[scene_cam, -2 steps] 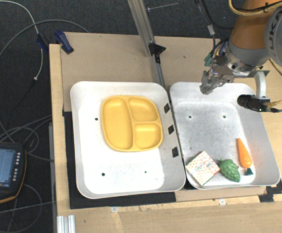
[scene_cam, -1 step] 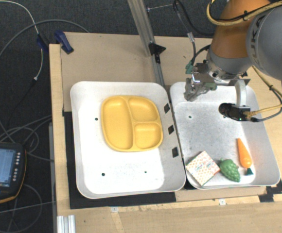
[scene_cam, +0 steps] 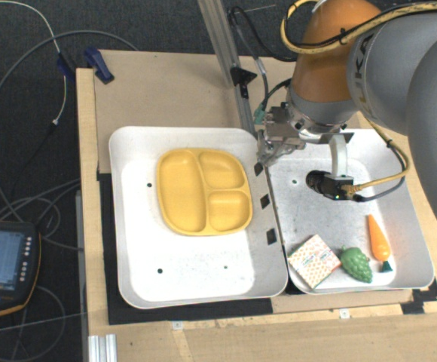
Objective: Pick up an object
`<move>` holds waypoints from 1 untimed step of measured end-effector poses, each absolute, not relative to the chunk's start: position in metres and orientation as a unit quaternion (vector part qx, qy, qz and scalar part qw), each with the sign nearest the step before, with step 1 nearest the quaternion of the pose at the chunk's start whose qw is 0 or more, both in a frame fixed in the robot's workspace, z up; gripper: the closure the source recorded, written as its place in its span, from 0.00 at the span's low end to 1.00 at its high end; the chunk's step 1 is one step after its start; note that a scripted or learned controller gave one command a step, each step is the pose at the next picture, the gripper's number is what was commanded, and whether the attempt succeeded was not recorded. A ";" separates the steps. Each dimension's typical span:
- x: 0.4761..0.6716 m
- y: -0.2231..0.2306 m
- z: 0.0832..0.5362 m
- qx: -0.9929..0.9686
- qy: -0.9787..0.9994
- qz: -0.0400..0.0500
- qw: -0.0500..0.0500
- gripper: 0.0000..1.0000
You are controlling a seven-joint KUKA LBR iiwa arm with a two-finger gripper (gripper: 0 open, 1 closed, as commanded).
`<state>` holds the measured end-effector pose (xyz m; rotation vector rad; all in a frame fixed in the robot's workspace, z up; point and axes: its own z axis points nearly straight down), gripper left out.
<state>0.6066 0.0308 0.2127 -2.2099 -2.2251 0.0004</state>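
Camera view has the end effector (scene_cam: 273,145) hanging over the back left corner of the right bin (scene_cam: 309,217), right by the wall it shares with the left bin (scene_cam: 128,202). Honestly can't tell if it's open or closed from this angle, and nothing looks gripped. The pickable stuff is bunched along the right bin's front edge: a patterned box (scene_cam: 314,260), a green toy veggie (scene_cam: 356,264) just beside it, and a toy carrot (scene_cam: 378,236) near the right wall. A yellow divided plate (scene_cam: 203,191) sits flat in the left bin. My guess is the arm needs to come forward, since the small items are well apart from it.
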 end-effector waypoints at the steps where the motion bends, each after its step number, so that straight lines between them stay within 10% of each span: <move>1: 0.591 0.078 0.229 -0.705 -0.710 -0.001 0.001 1.00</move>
